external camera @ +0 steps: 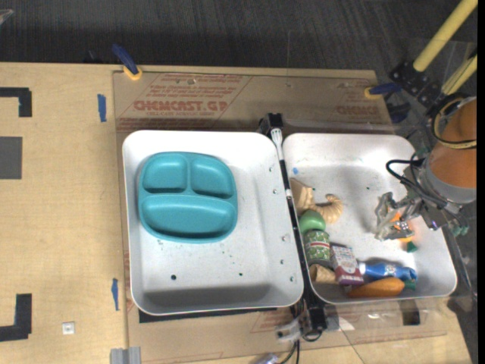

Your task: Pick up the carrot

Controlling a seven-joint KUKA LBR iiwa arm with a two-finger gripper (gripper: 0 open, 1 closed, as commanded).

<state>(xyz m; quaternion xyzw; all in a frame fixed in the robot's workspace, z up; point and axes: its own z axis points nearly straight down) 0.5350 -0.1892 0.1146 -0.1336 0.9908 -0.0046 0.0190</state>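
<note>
Carrot: orange, long, tapered — lying flat along the near wall of the right bin, just under a blue-capped tube.
End effector: low in the right bin, away from the carrot — fingers spread, nothing between them.

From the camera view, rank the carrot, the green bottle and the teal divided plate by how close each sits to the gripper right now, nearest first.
Measured from the gripper in the right bin:
1. Carrot, lying along that bin's near edge, below the gripper in the view.
2. Green bottle, at the bin's left wall by the divider. It is only a little farther than the carrot.
3. Teal divided plate, across in the left bin, clearly farthest.
</note>
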